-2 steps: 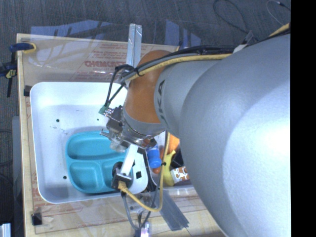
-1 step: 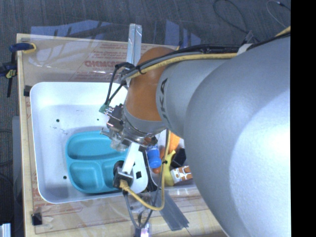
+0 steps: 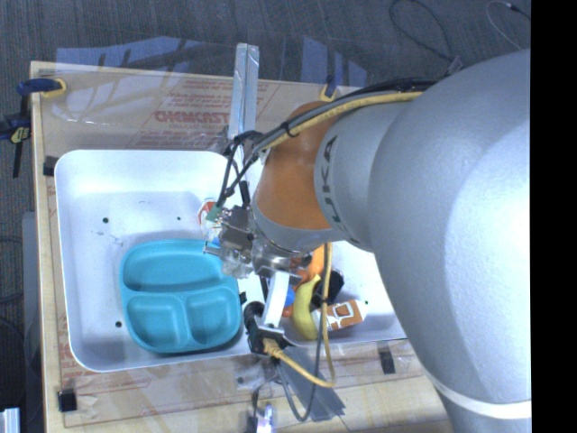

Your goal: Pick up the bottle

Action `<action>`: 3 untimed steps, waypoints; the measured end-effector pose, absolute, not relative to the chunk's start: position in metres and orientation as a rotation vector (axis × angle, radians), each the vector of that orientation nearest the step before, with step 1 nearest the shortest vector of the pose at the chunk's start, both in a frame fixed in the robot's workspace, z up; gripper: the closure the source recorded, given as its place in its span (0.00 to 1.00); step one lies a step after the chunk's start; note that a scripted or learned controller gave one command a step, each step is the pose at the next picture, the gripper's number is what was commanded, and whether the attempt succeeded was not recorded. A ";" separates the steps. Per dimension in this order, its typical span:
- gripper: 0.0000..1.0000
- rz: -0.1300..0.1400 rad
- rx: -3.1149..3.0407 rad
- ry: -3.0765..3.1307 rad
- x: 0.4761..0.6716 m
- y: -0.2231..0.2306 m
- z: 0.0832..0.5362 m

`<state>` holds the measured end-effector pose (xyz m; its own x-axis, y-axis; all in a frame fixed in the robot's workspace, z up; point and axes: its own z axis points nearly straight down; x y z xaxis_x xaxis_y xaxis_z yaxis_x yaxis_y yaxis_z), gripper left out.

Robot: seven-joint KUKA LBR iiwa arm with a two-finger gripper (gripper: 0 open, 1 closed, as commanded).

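My arm (image 3: 424, 206), grey with an orange band (image 3: 293, 183) above the wrist, reaches in from the right and covers most of the right bin (image 3: 383, 318). My gripper (image 3: 236, 242) hangs low over the divide between the two bins, just beside the upper right corner of the blue tray; I cannot tell how it stands, for the wrist hardware hides it. Left bin (image 3: 90, 206): shallow, white, holding one blue compartment tray (image 3: 180, 296) with three sections, lying flat toward the bin's lower right. Right bin, visible part below my wrist: a white bottle (image 3: 275, 300) with a blue band, tilted and leaning close against a yellow banana-shaped item (image 3: 306, 309); an orange object (image 3: 315, 260) just above these; a small orange and white carton (image 3: 345, 314) to their right, near the bin's front wall. A dark item lies at the bottle's lower end, too obscured to name. Yellow and black cables (image 3: 297, 373) trail from my wrist across the front of the table (image 3: 135, 106). A blue clamp (image 3: 41, 86) grips the table's upper left corner.
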<state>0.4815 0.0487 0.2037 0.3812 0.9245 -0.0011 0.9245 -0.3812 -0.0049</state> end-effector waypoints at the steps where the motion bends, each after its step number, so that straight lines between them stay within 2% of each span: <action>1: 1.00 0.010 -2.599 -1.754 0.482 0.050 0.213; 2: 1.00 0.010 -2.767 -1.482 0.475 0.131 0.254; 3: 1.00 0.005 -2.681 -1.632 0.476 0.121 0.298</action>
